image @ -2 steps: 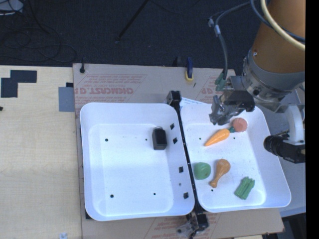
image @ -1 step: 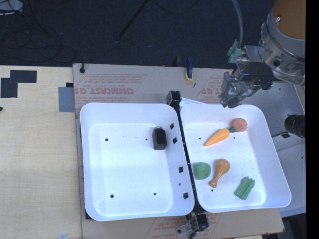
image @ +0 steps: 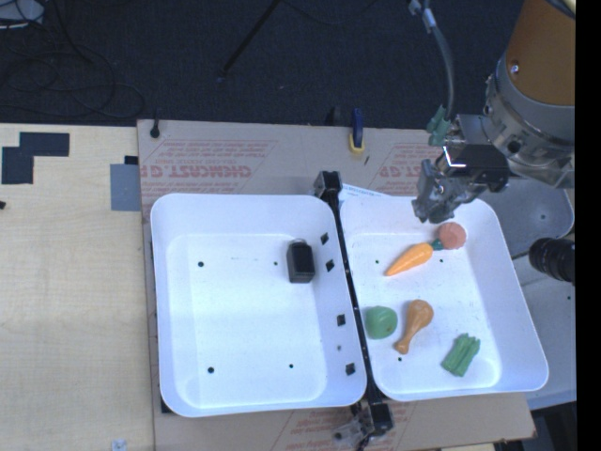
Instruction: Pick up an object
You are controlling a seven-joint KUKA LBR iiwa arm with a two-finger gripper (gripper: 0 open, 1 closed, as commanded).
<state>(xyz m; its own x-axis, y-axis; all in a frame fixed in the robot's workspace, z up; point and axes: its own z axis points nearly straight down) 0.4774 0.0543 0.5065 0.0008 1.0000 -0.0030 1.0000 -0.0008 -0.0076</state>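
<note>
Gripper (image: 435, 207) hangs over the right bin's (image: 521, 346) far edge, just beside a pink ball (image: 453, 236); cannot tell its state. Orange carrot (image: 409, 259) lies nearby. Green round piece (image: 380, 322), drumstick (image: 413, 324) and green block (image: 460, 355) toward the near edge. Left bin (image: 178, 346): black block (image: 300, 261) near the right wall.

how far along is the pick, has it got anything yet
Done: the arm has reached the right bin, with the gripper over its far edge, close to the pink ball and the toy carrot. In hand: nothing shows between its fingers. Left: the grasp and lift; carrot, ball, green round piece, toy drumstick and green block all lie in the bin.
</note>
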